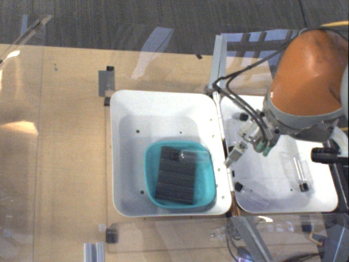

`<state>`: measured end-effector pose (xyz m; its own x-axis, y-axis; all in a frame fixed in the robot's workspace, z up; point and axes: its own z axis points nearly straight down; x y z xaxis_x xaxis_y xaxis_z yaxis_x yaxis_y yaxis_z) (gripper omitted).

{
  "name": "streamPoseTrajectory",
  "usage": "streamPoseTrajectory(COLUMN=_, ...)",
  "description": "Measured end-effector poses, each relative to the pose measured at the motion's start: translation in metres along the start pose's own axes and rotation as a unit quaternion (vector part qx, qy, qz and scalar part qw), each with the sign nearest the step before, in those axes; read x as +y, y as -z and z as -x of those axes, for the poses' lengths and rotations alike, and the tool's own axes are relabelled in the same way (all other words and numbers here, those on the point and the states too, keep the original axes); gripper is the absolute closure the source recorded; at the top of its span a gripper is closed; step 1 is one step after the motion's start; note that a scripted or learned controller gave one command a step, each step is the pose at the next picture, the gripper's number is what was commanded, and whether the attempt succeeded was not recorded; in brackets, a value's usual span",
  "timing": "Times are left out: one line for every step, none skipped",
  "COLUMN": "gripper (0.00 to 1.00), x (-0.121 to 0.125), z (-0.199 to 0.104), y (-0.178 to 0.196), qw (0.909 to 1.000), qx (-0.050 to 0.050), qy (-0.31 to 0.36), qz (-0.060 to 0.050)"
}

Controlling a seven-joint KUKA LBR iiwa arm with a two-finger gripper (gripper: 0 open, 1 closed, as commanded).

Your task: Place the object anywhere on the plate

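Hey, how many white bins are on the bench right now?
2. The left bin holds the teal plate; the right bin lies beside it, partly hidden under the arm.

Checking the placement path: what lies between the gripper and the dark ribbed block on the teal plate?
In the camera view, the adjoining rims of the two white bins separate the gripper from the dark ribbed block lying on the teal plate.

At the right of the frame, the arm (305, 86) shows a big glossy orange dome over a grey collar, black cables (240, 78) looping off its left side toward small silvery fittings with a green-tipped connector (265, 146), and a black stub (327, 156) poking out lower right.
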<state>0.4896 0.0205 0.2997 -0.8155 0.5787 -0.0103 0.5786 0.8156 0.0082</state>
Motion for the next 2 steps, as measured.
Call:
streamPoseTrajectory(gripper=1.0, x=0.003, z=0.002, y=0.012, qw=1.0, qx=-0.004, qy=0.002, qz=0.003)
streamPoseTrajectory(gripper=1.0, x=0.051, z=0.006, y=-0.089, qw=0.9978, qx=0.003, qy=0.066, qz=-0.001)
